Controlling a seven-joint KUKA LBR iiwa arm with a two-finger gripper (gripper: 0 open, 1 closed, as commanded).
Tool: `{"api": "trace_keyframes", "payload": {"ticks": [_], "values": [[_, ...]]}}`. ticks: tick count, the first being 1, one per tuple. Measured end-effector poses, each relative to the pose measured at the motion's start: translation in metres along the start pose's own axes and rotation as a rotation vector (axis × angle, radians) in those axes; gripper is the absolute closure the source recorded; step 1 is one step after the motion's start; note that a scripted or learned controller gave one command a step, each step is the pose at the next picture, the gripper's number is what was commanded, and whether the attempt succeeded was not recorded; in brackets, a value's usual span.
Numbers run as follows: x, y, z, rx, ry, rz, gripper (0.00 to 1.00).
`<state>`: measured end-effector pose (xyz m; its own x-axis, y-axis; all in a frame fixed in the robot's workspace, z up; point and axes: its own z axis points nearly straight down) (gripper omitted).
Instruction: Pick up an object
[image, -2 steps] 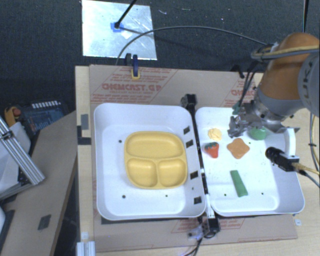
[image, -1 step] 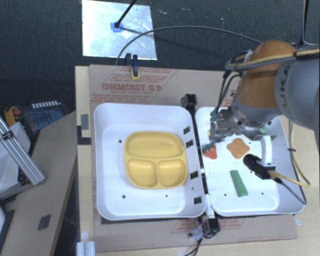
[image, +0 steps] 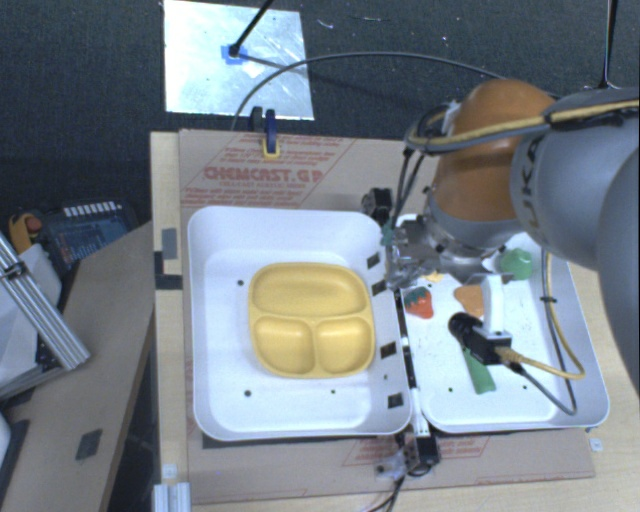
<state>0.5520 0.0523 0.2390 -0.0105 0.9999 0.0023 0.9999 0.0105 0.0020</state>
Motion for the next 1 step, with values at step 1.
{"api": "trace_keyframes", "payload": {"ticks": [1], "values": [[0.0552,-0.0197,-0.0032,0.000,0.000,0.000,1.00]]}}
